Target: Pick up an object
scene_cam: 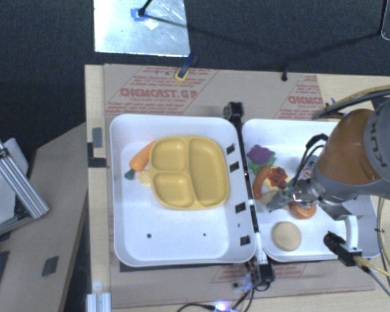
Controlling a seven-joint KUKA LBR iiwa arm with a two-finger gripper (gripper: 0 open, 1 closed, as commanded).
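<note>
1. The toy food pile (271, 176), red, orange and yellow pieces heaped together, lies in the right bin (283, 130), near that bin's left wall and about midway along it.
2. The gripper (287, 197) is down at the lower right edge of this pile, pointing left; it is too dark and blurred against the pieces to tell how it is set or whether anything sits in it.
3. An orange-red ring-shaped piece (303, 210) lies just beside the gripper, under the wrist.
4. A purple piece (260, 154) rests just above the pile.
5. A round tan piece (286, 235) sits near the right bin's front edge, apart from the pile.
6. The grey arm (364, 161) with its orange band covers the bin's right part.
7. In the left bin (175, 249), a yellow divided tray (186, 171) lies in the middle, with a toy carrot (141, 156) touching its left rim.
</note>
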